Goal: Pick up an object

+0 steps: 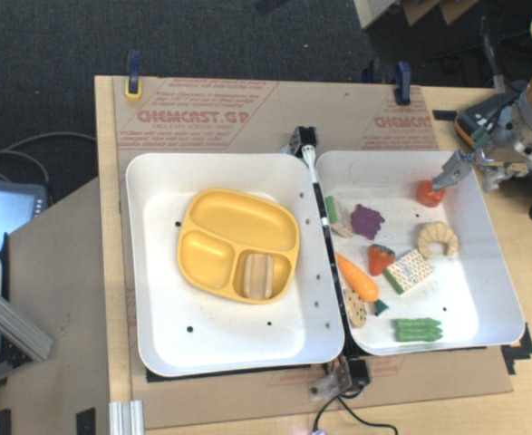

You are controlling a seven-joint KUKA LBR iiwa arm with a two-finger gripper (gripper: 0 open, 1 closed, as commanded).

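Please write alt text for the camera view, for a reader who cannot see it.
A grey robot arm's gripper hangs over a small red object in the right bin, which holds toy foods including a carrot. The left bin holds a yellow divided plate.

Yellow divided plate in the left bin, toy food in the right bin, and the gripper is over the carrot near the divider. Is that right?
Not quite. The camera view shows the gripper at the right bin's far side, by the small red item, not over the carrot. The plate does sit in the left bin, with toy food in the right.
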